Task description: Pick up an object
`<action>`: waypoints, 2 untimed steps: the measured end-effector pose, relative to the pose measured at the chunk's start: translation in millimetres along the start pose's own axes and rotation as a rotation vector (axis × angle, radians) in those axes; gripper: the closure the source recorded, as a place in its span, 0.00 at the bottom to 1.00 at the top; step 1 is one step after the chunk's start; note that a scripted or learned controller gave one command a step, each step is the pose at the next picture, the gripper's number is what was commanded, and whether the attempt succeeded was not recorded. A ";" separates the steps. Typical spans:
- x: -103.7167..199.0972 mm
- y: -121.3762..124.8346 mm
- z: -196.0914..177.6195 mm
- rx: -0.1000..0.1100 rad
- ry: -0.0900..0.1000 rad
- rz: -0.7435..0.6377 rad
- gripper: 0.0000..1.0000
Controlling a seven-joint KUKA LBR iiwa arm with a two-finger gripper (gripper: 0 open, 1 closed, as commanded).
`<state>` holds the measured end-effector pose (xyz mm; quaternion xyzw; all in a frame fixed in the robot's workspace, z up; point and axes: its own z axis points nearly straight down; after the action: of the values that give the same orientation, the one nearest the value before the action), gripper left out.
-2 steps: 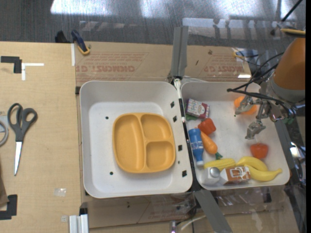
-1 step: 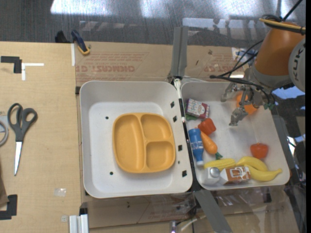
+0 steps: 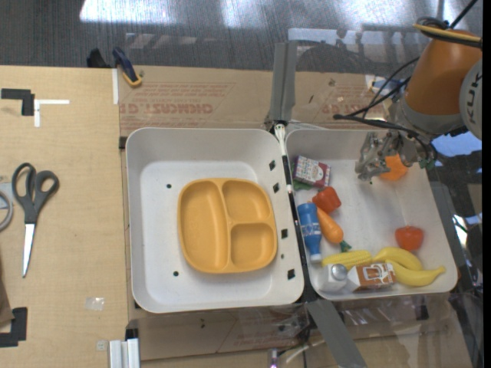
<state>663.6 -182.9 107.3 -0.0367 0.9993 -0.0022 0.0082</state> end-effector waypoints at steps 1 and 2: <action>24.4 -2.4 -181.1 -0.002 0.009 -0.008 1.00; 26.4 -9.1 12.6 -0.003 0.010 0.138 1.00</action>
<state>638.1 -194.0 94.3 0.0323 0.9995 -0.0003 0.0034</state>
